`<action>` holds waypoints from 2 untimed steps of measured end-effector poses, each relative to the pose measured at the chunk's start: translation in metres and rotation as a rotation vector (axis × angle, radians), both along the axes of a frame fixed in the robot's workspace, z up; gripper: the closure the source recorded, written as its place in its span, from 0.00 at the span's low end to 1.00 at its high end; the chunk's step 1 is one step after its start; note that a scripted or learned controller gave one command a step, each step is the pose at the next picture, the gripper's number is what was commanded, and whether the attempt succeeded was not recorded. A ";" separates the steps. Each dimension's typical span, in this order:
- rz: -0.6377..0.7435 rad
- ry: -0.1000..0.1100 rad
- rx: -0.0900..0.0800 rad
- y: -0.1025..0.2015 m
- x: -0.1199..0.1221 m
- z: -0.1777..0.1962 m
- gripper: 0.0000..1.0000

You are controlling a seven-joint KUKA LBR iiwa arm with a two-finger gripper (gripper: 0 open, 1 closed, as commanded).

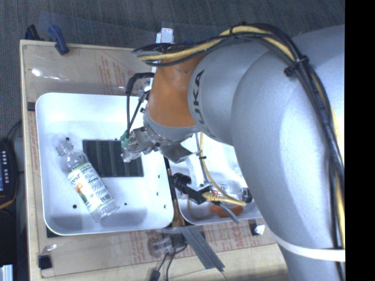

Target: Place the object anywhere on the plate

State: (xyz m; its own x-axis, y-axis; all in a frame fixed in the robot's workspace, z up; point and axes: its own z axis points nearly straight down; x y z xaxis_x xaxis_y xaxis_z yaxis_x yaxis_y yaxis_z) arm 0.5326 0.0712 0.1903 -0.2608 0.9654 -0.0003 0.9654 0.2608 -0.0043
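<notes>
Over the dark plate, pincer.

Wooden bench with 2 white bins, left and right, side by side.

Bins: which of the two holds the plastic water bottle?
The left bin. The water bottle lies on its side there, beside a dark ribbed plate; the right bin sits mostly under the arm.
</notes>
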 end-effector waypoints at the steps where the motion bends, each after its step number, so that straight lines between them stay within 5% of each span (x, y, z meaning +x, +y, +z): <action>1: 0.159 -0.001 0.002 0.081 -0.050 0.081 1.00; 2: 0.108 0.004 -0.001 0.123 -0.058 -0.017 1.00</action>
